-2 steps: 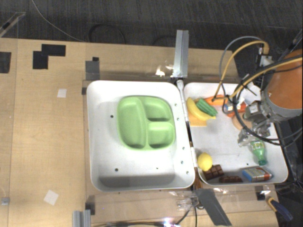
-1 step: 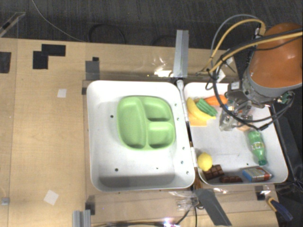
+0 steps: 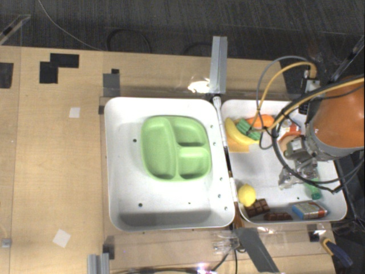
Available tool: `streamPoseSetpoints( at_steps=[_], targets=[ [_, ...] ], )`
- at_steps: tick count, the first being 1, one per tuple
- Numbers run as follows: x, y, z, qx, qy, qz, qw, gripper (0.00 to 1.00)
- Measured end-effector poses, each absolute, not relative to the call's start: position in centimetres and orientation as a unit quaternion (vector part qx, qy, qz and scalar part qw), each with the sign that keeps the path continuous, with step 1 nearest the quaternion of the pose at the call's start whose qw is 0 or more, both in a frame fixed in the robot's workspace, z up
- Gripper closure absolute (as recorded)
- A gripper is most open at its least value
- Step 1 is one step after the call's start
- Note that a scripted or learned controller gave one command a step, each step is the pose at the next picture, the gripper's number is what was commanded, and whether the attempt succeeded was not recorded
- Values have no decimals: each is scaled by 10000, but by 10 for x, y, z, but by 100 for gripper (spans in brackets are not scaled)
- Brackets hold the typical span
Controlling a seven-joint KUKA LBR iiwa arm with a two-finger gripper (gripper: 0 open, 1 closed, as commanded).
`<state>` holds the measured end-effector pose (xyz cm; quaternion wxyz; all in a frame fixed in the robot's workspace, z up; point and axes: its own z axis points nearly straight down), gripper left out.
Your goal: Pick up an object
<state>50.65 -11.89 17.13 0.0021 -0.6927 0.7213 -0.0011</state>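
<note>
The right bin (image 3: 259, 170) holds several items. A yellow banana (image 3: 235, 136), a green ridged piece (image 3: 246, 128) and an orange fruit (image 3: 263, 120) lie at its far left corner. A yellow lemon (image 3: 247, 194) and brown chocolate pieces (image 3: 259, 208) sit at its near left corner. A blue and grey box (image 3: 308, 211) lies along the near wall. My gripper (image 3: 295, 174) hangs low over the right half of this bin, above the box and right of the lemon, its tip half hidden by cables.
The left bin (image 3: 122, 153) carries a green divided plate (image 3: 174, 147). A metal post (image 3: 218, 61) stands behind the seam between the bins. Black and yellow cables (image 3: 274, 124) loop over the right bin's back. The orange-banded arm (image 3: 342, 121) covers the bin's right side.
</note>
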Motion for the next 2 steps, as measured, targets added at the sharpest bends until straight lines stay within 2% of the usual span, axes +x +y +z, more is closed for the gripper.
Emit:
streamPoseSetpoints(
  at_steps=[1,2],
  targets=[
    [548,-109,177,-7919,6107,-20,31,100],
    [559,-60,223,-7725,6350,-32,44,100]
  ],
)
